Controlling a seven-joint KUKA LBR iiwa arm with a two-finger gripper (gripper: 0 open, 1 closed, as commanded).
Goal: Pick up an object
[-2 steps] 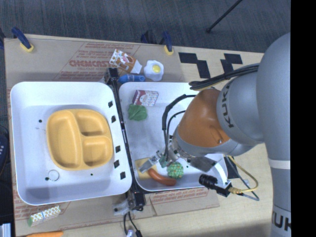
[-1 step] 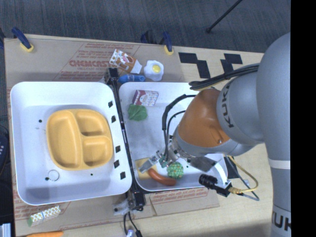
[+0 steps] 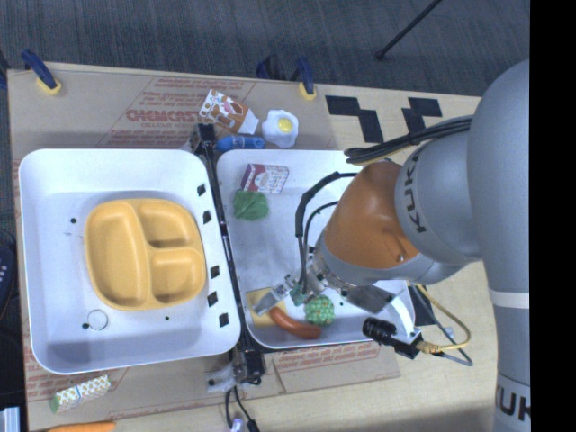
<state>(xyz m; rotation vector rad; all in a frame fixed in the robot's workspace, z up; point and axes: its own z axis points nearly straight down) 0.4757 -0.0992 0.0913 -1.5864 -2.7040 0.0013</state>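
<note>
Grey arm (image 3: 504, 196) hung low over the right bin (image 3: 270, 160); its claw (image 3: 301, 293) beside the green toy (image 3: 319, 310), grip state unclear.

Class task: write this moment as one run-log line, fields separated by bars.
arm: low over right bin | gripper: by broccoli and hot dog | grasp: unconfirmed | left bin: yellow tray
</note>
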